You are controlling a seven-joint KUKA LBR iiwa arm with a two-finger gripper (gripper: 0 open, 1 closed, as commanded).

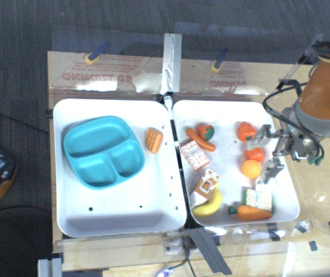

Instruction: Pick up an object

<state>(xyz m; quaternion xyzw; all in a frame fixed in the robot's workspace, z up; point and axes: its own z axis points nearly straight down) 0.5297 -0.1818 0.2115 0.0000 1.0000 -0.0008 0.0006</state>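
Note:
My gripper (267, 153) reaches in from the right over the right side of the right bin (228, 109). Its two fingers are spread wide, one finger (262, 135) towards the back and the other towards the front, so it is open. Just left of the gap lie a small red fruit (255, 153) and an orange ball (250, 168); neither is clamped. A red tomato (246, 131) sits behind them. Also in this bin are a banana (208, 205), a carrot (251, 213), a white-green box (259, 199), a pink carton (194, 154) and a brown box (206, 182).
The left bin (119, 212) holds a blue divided tray (102, 150) and an orange wedge (153, 138) near the divider. A red sausage (202, 142) and a red-green vegetable (205, 131) lie at the back left of the right bin. Cables loop by the wrist (280, 97).

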